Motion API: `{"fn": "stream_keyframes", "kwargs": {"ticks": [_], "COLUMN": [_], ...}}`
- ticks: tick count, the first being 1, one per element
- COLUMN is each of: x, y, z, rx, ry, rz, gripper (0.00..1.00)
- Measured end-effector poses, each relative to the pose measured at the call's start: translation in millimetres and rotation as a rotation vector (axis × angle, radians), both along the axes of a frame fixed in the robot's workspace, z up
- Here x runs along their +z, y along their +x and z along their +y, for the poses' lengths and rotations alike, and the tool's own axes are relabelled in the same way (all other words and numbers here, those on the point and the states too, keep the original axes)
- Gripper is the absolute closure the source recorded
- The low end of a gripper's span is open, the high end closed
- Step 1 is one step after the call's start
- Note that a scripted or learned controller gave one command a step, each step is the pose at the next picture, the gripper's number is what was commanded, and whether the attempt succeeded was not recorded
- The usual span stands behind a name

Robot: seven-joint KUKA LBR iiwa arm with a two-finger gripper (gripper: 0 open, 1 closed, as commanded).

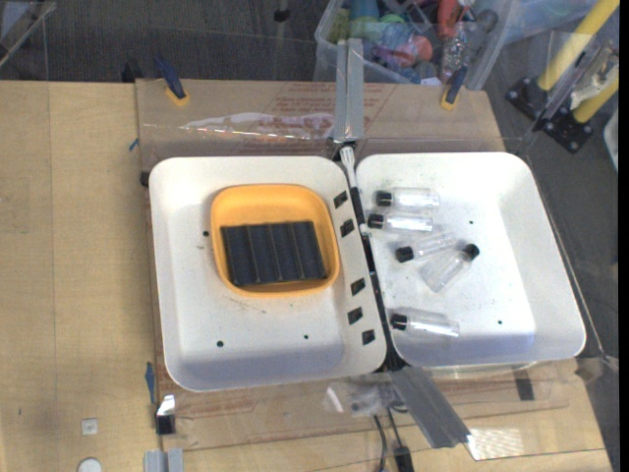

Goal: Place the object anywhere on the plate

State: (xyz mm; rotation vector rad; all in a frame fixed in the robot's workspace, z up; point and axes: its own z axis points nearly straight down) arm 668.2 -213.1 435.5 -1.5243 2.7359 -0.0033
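Even, fairly bright overhead light washes out the two white bins [452,332], whose floors glare near-white with only faint soft shadows along their rims. Beyond the bins' far edge the background falls dim and grainy. The whole picture is slightly soft, small details smeared.

the clear vials [425,247] in the right bin [511,293] are too faint to count surely; the far toy tub [413,18] is cut off by the top edge.

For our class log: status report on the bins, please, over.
Five clear vials loose in right bin. Orange plate in left bin, dark ridged block on it.
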Motion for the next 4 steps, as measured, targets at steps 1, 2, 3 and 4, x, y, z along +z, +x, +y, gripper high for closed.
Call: {"fn": "stream_keyframes", "kwargs": {"ticks": [1, 2, 3, 4], "x": [-0.4, -0.8, -1.2, -1.3], "y": [0.5, 0.2, 0.0, -1.4], "z": [-7.5, -8.2, -8.4, -2.5], "rx": [0.161, 0.543, 0.932, 1.031], "ry": [-0.001, -0.003, -0.005, -0.002], "rz": [0.000, 0.000, 0.000, 0.004], "gripper": [1.00, 1.00, 1.00, 1.00]}}
